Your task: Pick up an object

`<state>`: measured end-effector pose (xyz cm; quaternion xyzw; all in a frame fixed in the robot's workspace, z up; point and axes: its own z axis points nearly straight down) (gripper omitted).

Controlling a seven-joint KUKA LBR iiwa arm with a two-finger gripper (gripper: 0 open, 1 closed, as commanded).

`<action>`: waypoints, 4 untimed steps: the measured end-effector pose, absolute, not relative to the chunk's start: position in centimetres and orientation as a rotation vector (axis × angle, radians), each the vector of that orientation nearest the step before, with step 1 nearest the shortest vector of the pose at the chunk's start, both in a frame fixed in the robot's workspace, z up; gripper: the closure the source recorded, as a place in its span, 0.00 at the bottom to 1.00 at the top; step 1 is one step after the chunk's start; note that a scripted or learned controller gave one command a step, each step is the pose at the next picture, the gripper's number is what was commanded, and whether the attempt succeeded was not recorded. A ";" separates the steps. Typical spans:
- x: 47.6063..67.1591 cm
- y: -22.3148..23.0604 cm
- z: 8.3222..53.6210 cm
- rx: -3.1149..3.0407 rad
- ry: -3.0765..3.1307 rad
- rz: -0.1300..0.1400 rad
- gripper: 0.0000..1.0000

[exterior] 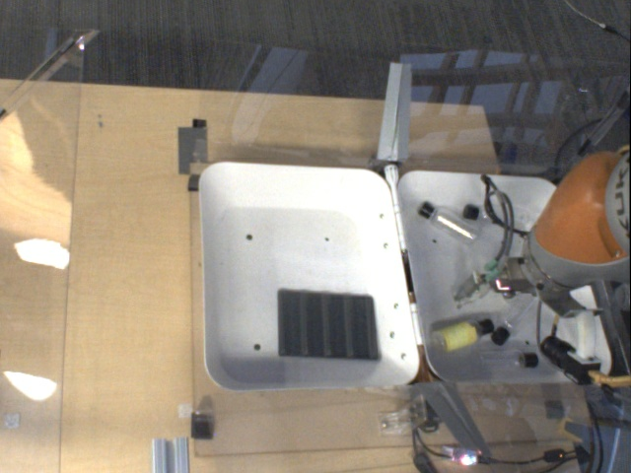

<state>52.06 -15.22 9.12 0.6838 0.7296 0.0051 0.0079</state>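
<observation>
Two white bins (227, 264) rest on a pale wooden bench (99, 264) beside dark carpet (246, 8).

ridged mat (327, 324) in left bin (227, 215) (near front)

Light wooden bench (108, 294), two white bins (296, 215) (434, 353) side by side
</observation>
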 end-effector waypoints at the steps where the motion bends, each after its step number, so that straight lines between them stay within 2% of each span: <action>1: 54.5 -20.4 9.0 1.990 2.411 0.011 0.00; 2: 55.0 -14.5 9.1 1.969 2.428 0.014 0.00; 3: 57.3 -20.7 9.0 1.956 2.439 0.008 0.00; 4: 57.9 -12.4 9.0 1.843 2.527 0.016 0.00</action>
